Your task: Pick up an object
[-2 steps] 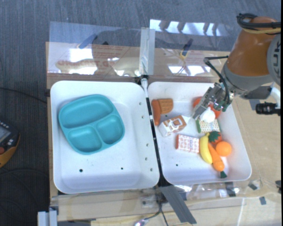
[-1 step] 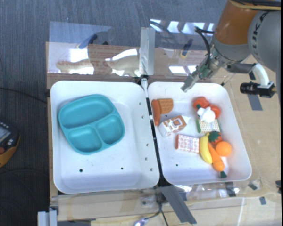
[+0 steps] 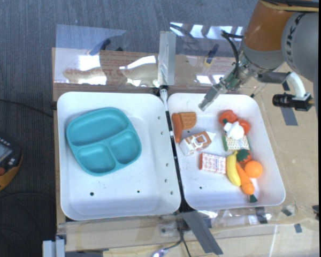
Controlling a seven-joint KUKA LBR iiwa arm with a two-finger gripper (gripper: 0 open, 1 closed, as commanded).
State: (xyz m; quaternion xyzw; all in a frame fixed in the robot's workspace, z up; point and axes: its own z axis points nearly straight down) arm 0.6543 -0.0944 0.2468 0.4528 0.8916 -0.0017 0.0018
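Note:
My gripper [image 3: 206, 101] hangs over the back edge of the right bin [image 3: 267, 197], reaching in from the upper right. It points down and left, and nothing shows in it. Just in front of it and a little left lies an orange waffle piece [image 3: 184, 122]. A small white and orange carton [image 3: 197, 142] and a pink and white packet [image 3: 213, 164] lie nearer the front. To the right sit a red vegetable [image 3: 231, 118], a white lump [image 3: 235, 128], a spotted box [image 3: 237, 143], a banana [image 3: 232, 170], an orange [image 3: 253, 168] and a carrot [image 3: 247, 187].
The left bin [image 3: 117, 197] holds a teal divided plate [image 3: 103, 140] at its back left. A metal divider post [image 3: 164, 63] stands behind the seam between the bins. The toys crowd the right bin's middle and right side.

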